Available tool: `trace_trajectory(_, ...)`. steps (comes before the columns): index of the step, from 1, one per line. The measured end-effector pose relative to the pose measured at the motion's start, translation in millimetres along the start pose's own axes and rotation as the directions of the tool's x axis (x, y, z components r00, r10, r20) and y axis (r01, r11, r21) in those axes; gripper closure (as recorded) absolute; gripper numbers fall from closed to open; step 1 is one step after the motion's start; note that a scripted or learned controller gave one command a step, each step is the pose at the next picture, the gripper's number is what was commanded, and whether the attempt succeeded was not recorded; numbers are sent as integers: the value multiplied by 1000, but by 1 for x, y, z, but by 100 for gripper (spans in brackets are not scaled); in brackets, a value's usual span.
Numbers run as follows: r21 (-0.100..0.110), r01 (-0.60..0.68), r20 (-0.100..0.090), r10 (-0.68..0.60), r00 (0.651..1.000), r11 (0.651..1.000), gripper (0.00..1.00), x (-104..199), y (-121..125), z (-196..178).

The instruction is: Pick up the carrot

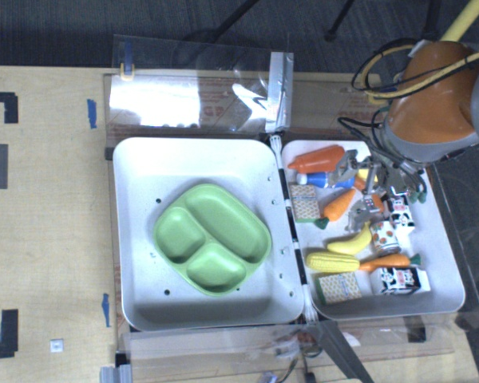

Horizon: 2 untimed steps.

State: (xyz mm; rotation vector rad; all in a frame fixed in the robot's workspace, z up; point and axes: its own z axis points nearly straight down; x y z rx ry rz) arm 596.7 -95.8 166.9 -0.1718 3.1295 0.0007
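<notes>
Where the wooden bench is seen from above, two white bins are borne side by side, touching along their inner walls. The left bin is taken up largely by a green divided plate, which is set at a slant near its middle. The right bin is crowded with small toy foods. The arm, with its orange band, is reached in over the far right corner of the right bin, and the gripper is hung low over the upper middle of that bin, just beside a short orange piece. Whether the gripper is wide or narrow cannot be told, since its tip is lost among metal parts and cables, and nothing can be seen held in it. A long orange-red toy is laid along the far wall. The carrot, orange with a green end pointing right, is laid flat in the near half of the right bin, well apart from the gripper. It is touched on its left by a yellow corn cob, with a banana just above and a cow-patterned carton just below.
</notes>
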Motion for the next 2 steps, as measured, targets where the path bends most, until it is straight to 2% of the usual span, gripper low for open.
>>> trace_trajectory(1, 3, 212, 7, -212, 977, 977, 0, 8, 6, 63)
trace_trajectory(2, 6, 311, 9, -311, 950, 950, 0, -8, 4, 73)
